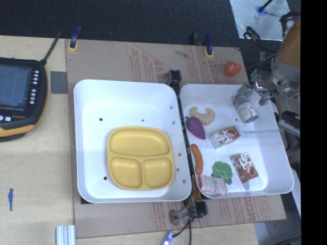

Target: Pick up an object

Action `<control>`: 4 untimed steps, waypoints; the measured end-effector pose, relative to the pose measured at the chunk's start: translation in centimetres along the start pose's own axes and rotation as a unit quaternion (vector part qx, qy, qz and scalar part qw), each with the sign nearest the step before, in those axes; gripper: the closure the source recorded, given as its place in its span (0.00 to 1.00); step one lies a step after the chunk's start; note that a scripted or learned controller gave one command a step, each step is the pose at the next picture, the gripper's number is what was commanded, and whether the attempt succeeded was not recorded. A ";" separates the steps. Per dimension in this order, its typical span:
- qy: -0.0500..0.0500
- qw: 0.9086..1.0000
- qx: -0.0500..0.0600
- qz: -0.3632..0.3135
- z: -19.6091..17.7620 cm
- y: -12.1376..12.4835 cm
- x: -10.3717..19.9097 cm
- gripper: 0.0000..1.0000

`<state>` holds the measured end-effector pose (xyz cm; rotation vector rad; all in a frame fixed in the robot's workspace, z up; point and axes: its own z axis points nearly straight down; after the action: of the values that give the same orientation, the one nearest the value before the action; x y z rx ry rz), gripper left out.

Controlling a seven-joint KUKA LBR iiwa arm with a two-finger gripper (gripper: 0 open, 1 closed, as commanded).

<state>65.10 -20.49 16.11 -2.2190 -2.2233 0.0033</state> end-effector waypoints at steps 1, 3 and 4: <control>0.000 1.000 -0.005 -0.001 4.7 -7.8 0.3 0.00; 0.001 1.000 0.001 -0.001 3.9 0.5 -0.7 0.00; 0.002 1.000 0.002 -0.004 2.6 0.6 -0.6 1.00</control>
<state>65.74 -21.06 13.49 -2.2068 -2.2282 0.0024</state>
